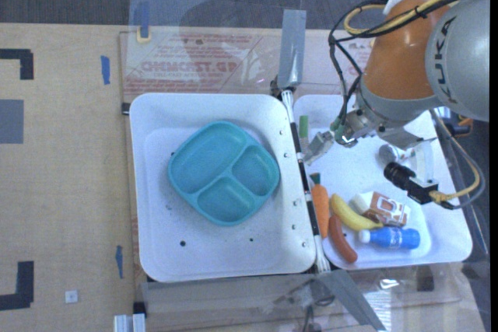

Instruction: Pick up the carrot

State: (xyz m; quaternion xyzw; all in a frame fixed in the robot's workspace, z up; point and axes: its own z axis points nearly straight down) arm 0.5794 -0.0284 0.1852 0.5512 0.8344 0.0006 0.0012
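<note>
Gripper (317,148) over right white bin (455,233), finger state I can't tell from here; slim orange carrot (320,204) lies just below it, beside 1 yellow banana (350,214).

Reaches in from view's right, upper corner. Grey arm link (467,50) at far right, orange band (401,50) just left of it, above wrist. Yellow and black cables looped over band. Wrist angled down-left. Gripper (317,148) at lower-left end, metallic, tilted; finger state unclear from this angle.
</note>
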